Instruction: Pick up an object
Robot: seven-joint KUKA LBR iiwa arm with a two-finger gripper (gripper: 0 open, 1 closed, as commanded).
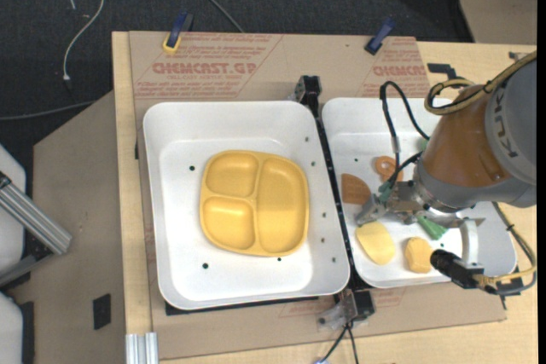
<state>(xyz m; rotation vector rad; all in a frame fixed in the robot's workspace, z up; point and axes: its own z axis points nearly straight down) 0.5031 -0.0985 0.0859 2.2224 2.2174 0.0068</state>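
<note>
In the right bin (367,119), my gripper (378,206) hangs low over the left half of the floor. A brown wedge-shaped piece (353,186) lies just up and left of it. Right below it sits a pale yellow lump (375,244). An orange-yellow chunk (417,254) rests to the right of that lump. A small orange ring (386,166) lies above the gripper, and a green piece (432,226) peeks out from under the wrist. I see nothing held in the gripper.
The left bin (171,141) holds a yellow divided plate (254,202). The arm's grey and orange body (465,158) covers the right bin's right half. Black cables (401,111) loop over the bin's far side. Blue clamps (177,31) grip the bench's back edge.
</note>
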